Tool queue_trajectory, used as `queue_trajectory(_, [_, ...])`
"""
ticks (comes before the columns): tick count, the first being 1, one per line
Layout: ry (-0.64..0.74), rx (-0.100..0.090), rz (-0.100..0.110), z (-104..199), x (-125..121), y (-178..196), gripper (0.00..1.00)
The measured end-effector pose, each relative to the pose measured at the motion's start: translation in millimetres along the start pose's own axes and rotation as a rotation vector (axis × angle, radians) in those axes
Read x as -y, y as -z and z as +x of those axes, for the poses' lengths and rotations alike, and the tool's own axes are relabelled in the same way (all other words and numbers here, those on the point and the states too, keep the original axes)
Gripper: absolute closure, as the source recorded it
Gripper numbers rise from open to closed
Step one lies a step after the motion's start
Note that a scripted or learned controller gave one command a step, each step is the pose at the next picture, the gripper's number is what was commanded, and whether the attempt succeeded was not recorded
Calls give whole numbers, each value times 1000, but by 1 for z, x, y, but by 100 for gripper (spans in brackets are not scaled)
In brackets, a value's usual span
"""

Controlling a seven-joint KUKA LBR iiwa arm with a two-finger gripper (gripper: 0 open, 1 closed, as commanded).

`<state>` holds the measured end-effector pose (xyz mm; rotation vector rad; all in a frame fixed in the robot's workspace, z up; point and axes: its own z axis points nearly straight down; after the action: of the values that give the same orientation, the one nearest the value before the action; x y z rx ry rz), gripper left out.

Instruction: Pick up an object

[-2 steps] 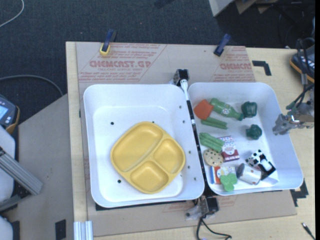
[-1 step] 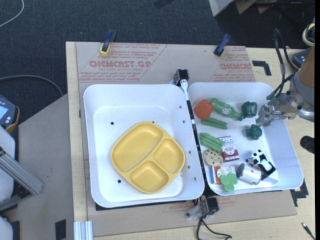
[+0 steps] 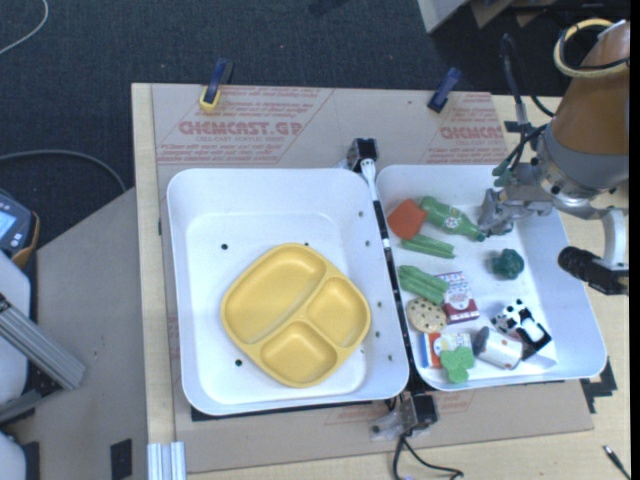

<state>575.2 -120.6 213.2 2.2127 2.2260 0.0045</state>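
Note:
My gripper hangs low over the upper part of the right bin, just right of a long green toy vegetable and close to its end. An orange-red piece lies left of that vegetable, with a green pod below it. A dark green lump sits beneath the gripper, apart from it. Nothing shows as lifted off the bin floor.
Lower in the right bin lie a ridged green pod, a cookie, a small red-and-white box, a black-and-white toy, a white cylinder and a light green piece. A yellow divided plate lies in the left bin.

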Motion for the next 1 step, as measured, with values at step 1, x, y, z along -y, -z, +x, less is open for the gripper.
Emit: queue_trajectory(1, [0,0,-1,34,-45,-3,100])
